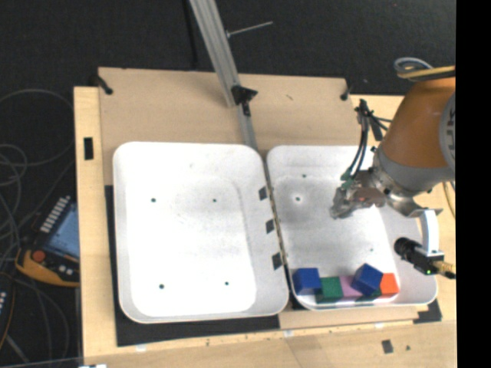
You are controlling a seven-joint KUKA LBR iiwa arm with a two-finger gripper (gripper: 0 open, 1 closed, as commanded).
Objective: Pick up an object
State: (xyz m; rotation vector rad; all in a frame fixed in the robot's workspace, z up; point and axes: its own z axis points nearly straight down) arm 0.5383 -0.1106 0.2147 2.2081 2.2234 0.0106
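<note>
Blocks (347, 284) sit jammed along the right bin's (307, 167) near wall while the pincer (344, 204) hovers farther back, can't tell its state, so a grab could easily snag the rim.

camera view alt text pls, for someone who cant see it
The arm's tool hangs over the middle of the right bin, away from the blocks along its near edge: blue, green, pink, blue, orange. The left bin sits beside it.

blue block (307, 279) | green (331, 288) | pink (350, 287) | blue (368, 278) | orange (389, 284) | right bin's (322, 167) near edge
</note>
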